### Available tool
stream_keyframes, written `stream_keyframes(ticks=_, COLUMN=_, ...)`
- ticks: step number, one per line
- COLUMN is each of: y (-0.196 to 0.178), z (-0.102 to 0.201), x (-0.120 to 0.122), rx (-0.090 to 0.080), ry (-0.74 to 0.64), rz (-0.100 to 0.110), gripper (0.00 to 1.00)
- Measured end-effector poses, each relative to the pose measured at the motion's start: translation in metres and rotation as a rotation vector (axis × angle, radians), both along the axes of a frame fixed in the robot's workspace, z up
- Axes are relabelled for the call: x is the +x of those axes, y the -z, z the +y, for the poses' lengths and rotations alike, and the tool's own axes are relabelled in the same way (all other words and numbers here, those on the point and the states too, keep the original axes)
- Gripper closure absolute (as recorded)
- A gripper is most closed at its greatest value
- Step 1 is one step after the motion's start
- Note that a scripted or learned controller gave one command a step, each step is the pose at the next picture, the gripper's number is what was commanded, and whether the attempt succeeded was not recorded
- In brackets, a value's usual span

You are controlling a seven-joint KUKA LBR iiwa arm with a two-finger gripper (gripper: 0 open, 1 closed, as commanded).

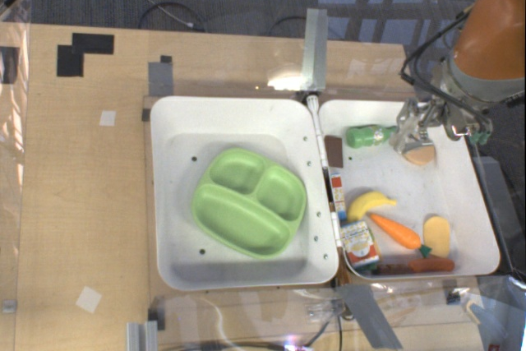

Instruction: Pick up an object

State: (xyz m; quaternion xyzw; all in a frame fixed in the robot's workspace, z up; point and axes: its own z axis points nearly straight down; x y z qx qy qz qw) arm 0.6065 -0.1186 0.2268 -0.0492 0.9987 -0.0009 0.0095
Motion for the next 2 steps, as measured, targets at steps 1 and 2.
stream_keyframes(ticks=1, y=0.066, z=-0.09, x=-0.019, rx=-0.002, ry=-0.089, rz=0.016, gripper=1.0)
stream_keyframes(ticks=2, y=0.039, z=-0.006, x=0.002, rx=0.003, ry=-0.015, rz=0.006, gripper=1.0)
